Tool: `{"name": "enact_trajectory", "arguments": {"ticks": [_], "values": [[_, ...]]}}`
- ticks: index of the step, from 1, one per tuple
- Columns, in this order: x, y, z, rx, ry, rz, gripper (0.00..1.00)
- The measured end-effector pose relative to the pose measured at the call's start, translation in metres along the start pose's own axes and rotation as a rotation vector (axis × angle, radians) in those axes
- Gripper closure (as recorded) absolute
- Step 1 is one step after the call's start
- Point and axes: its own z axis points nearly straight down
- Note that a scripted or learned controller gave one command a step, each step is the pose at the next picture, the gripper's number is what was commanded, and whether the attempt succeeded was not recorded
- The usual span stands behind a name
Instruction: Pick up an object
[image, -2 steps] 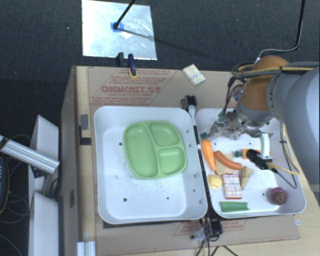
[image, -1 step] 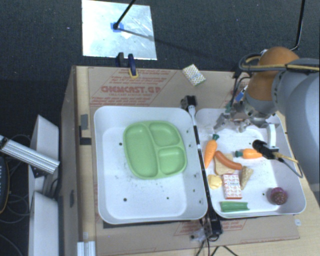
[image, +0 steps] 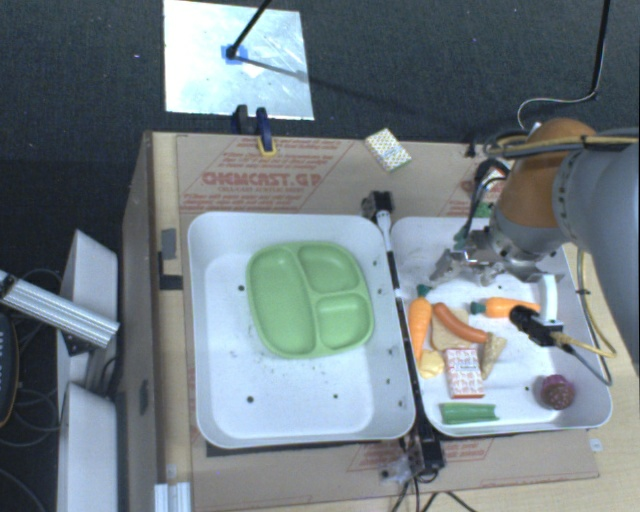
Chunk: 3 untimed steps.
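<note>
Tool (image: 452, 264): hangs low over the back of the right bin (image: 600, 400); I cannot tell its opening or whether it grips anything.
Nearest target: carrot (image: 419, 324), at that bin's left wall, touching the sausage (image: 462, 326).
Handling: looks like toy food, so likely light, stiff and smooth; a grip across its thick middle seems safest.
Count, right bin: 1 carrot, 1 sausage, 1 red-and-white box (image: 463, 372), 1 green bar (image: 467, 411), 1 dark red ball (image: 556, 392).
Count, left bin (image: 225, 400): 1 green tray (image: 310, 299).
Bins: 2.
</note>
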Motion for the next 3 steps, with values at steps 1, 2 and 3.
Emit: {"name": "enact_trajectory", "arguments": {"ticks": [1, 2, 3], "values": [[-0.043, -0.002, 0.0, -0.001, -0.002, 0.001, 0.0], [-0.068, -0.04, 0.0, 0.0, -0.001, 0.001, 0.0], [-0.056, -0.022, 0.0, -0.001, 0.0, -0.002, 0.0]]}}
